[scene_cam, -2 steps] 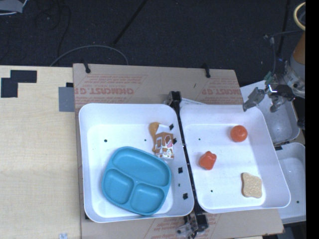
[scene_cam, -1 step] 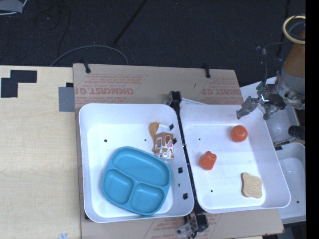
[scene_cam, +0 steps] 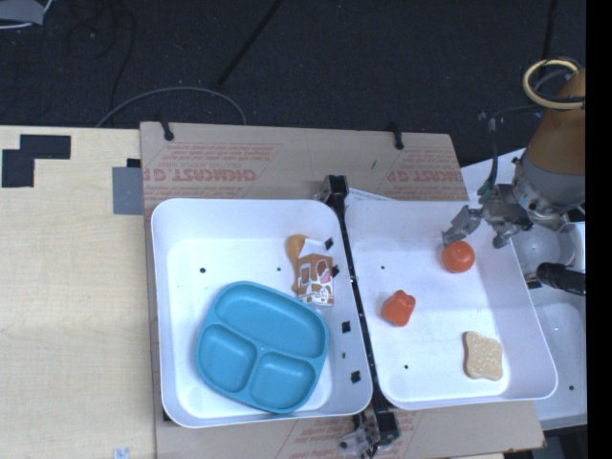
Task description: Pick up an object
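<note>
one arm [scene_cam: 559,151], cut off at the right edge.

We count two white bins [scene_cam: 172,256], one blue divided plate [scene_cam: 260,347], one small printed packet [scene_cam: 315,281], two red items [scene_cam: 458,256] and one toast slice [scene_cam: 483,356].

Looks down from high above the bench [scene_cam: 67,285], at a slant. Faces both white bins, the left bin [scene_cam: 182,232] and the right bin [scene_cam: 521,352], side by side in the middle. Far enough back to take in dark floor [scene_cam: 287,46] at the top. Arm [scene_cam: 559,151] at the right edge.
</note>
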You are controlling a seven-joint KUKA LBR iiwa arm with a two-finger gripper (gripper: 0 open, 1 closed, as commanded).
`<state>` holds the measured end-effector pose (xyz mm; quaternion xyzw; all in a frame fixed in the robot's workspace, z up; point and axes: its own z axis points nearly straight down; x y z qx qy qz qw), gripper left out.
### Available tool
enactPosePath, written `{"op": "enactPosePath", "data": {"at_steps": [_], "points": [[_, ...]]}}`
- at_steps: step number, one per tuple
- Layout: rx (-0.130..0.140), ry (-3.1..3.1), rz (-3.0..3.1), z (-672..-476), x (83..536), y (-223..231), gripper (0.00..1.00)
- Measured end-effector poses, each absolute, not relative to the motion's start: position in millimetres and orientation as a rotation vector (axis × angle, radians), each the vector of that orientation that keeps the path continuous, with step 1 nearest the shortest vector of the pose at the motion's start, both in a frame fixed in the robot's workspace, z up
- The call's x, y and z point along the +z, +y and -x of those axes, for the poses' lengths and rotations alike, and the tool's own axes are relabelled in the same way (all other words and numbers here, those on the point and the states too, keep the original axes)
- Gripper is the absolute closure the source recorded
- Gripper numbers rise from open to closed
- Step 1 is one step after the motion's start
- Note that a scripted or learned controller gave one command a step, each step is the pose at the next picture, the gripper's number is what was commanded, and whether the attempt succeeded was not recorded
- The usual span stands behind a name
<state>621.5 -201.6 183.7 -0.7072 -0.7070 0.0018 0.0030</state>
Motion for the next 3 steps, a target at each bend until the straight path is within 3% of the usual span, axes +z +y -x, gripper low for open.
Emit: {"op": "enactPosePath", "data": {"at_steps": [1,2,3], "points": [[0.006,-2.216,2.218,-628.0,126.8,-206.7,0.0],[0.002,-2.219,2.221,-629.2,140.9,-207.4,1.0],[-0.003,-2.22,2.229,-625.2,203.7,-210.6,1.0]]}}
